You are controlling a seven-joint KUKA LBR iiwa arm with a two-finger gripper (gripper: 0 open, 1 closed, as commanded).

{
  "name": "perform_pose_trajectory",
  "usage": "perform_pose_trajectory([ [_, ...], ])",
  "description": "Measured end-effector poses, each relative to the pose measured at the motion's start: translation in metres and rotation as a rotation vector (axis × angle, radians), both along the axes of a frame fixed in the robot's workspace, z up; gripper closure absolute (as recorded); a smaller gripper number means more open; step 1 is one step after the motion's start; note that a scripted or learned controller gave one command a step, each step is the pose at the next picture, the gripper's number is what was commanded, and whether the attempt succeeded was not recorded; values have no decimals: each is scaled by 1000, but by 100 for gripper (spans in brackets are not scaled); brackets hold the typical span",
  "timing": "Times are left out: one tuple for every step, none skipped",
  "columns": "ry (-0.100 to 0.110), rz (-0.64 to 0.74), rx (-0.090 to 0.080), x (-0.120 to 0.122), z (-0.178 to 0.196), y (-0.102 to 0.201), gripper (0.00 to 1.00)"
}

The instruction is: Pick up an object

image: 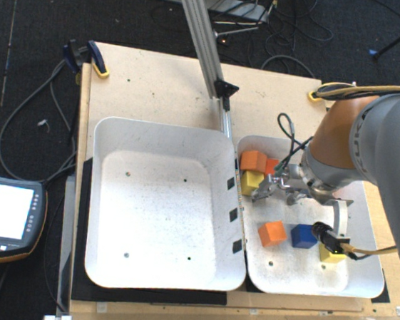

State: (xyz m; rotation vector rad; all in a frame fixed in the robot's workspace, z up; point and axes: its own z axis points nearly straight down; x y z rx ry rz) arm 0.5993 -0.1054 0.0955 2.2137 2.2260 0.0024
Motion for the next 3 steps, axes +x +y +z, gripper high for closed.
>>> perform_pose_trajectory([
  [119, 2, 16, 38, -1, -4, 0],
  [12, -5, -1, 71, 1, -23, 0],
  [1, -2, -3, 74, 13, -22, 100],
])
